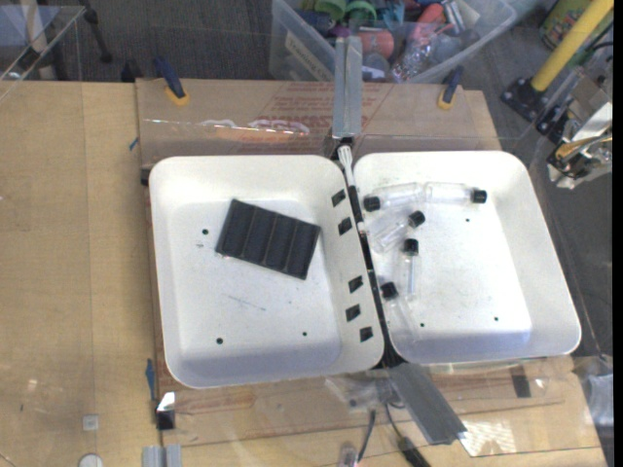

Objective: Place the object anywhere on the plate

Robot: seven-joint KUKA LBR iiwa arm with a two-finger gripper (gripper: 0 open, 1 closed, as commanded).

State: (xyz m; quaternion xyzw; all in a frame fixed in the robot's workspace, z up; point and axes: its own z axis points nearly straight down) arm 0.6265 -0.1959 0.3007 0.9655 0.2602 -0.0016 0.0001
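Pincer [582, 152] sits at the far right of the view, beyond the outer rim of the right bin [506, 290] and level with its back corner; it is too blurred and cut off to tell whether it is spread or pressed together, and nothing can be seen in it. The clear tubes [428, 195] with black caps lie in a loose cluster in the right bin, crowded against its inner wall near the seam between the bins, one longer tube reaching toward the back edge. The rest of that bin's floor, out toward the right and front rims, is bare. The black plate [268, 238], ribbed and turned at a slant, lies flat in the left bin [195, 339], toward its back, with open white floor all round it.
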